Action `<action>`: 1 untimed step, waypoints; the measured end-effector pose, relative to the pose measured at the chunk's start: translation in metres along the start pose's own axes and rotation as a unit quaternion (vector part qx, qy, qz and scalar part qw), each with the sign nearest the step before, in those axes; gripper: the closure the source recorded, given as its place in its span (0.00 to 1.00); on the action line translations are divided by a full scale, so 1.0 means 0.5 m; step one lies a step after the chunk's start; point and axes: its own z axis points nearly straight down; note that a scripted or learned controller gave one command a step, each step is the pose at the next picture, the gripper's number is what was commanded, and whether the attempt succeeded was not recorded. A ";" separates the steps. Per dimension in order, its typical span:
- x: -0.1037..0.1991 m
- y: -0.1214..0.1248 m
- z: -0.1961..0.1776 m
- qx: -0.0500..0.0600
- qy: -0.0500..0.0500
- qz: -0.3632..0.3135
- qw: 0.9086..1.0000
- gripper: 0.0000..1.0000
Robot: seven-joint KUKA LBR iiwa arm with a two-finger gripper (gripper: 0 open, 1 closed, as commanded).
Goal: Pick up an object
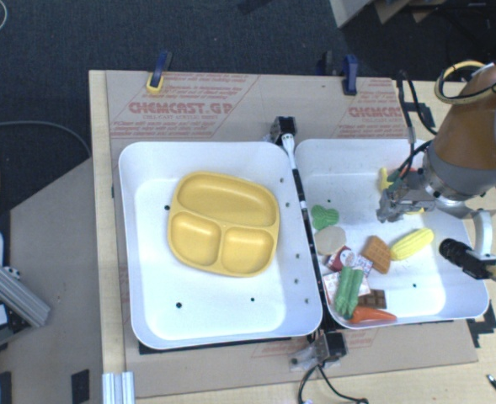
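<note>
Lying in the right white bin (450, 305), a yellow toy corn cob (413, 244) sits just beside an orange-brown toy biscuit (377, 254). Left of them there's a green toy leaf (324, 218), a pale round piece (330, 241), a green packet (348, 286), a small brown block (373, 299) and an orange toy carrot (371, 316). The gripper (397, 202) hangs just above the corn, and whether its fingers are apart or together I can't tell. Over in the left white bin (146, 251), a yellow three-compartment plastic plate (223, 223) rests.
</note>
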 end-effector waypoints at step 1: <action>-0.010 0.021 -0.099 -0.001 0.000 0.000 1.000 1.00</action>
